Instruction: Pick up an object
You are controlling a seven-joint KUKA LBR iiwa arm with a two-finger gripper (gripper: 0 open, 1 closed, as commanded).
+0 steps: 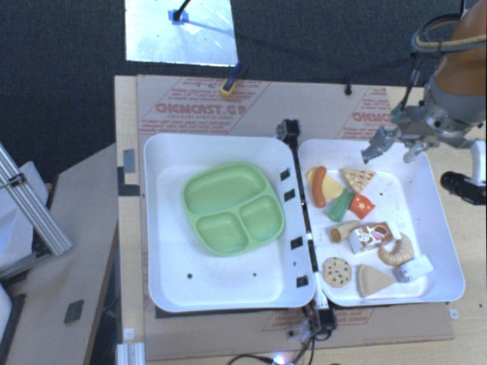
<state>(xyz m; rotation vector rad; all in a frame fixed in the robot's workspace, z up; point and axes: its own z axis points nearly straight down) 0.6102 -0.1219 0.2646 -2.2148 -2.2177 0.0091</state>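
Camera view takes in 2 white bins side by side, likely so things can pass from one to the other. Left bin (163, 280) holds a green tray (232, 207) with 3 compartments, lying flat. Right bin (434, 226) carries the toy food, bunched toward its left half: a wedge (357, 179), a sausage (319, 186), a cookie (335, 271). Gripper (396, 147) hangs above that bin's far edge with its fingers spread (nothing between them), just beyond the wedge, probably the nearest pick.
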